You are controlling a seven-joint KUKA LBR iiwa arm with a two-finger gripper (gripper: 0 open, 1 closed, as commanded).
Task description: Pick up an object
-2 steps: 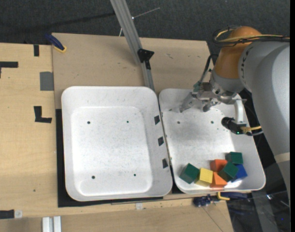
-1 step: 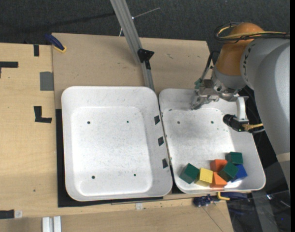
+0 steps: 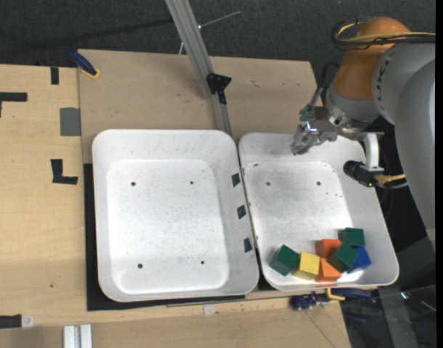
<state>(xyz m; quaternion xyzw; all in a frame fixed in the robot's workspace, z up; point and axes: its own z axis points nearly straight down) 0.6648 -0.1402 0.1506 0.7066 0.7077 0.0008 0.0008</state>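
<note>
Several small blocks lie clustered in the near right corner of the right bin point(image 3: 294, 194): a dark green block point(image 3: 284, 259), a yellow block point(image 3: 307, 264), an orange block point(image 3: 327, 249) with another orange one point(image 3: 328, 270) below it, a green block point(image 3: 351, 237) and a blue block point(image 3: 361, 258). My gripper point(image 3: 303, 141) hangs over the far rim of the right bin, well away from the blocks. Nothing shows between its fingertips.
The left bin point(image 3: 167, 209) sits beside the right one, their rims touching in the middle. A slanted metal rail point(image 3: 196, 42) runs down to the bins' far junction. The grey arm point(image 3: 410, 107) fills the right side.
</note>
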